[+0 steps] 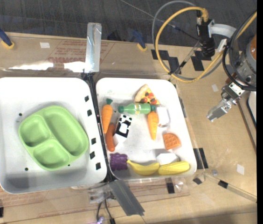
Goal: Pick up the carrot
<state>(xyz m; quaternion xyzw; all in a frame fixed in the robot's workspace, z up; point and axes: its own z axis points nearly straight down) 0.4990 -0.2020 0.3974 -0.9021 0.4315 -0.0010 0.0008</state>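
Gripper: the gripper (219, 111) hung over the bare bench to the right of the right bin (183, 110), outside its wall; whether it was open or closed could not be told, and nothing was seen in it.
Arm: the arm (243, 66) came in from the right edge, with a yellow cable (169, 13) looped behind it.
Step in hand: by the look of it, the approach had not yet begun; the carrot was untouched.
Carrot: two carrots lay in the right bin. One carrot (153, 123) lay near the middle, leaf end toward the green bottle (136, 108), tip pointing to the near side. A second carrot (107, 119) lay along the left wall.
Next move: likely a reach left over the bin wall, then down onto the middle carrot, which was the closer one, with the fingers set across its width.
In the way: a white block (163, 115) sat touching the middle carrot's right side, and a waffle (171, 141) lay just beside its tip, so room for the fingers looked tight.
Other things: a pizza slice (146, 95), a black-and-white cube (123, 125), grapes (119, 160), a banana (143, 167) and a corn cob (173, 168) shared that bin.
Left bin: the left bin (5, 97) held a green divided plate (53, 136).
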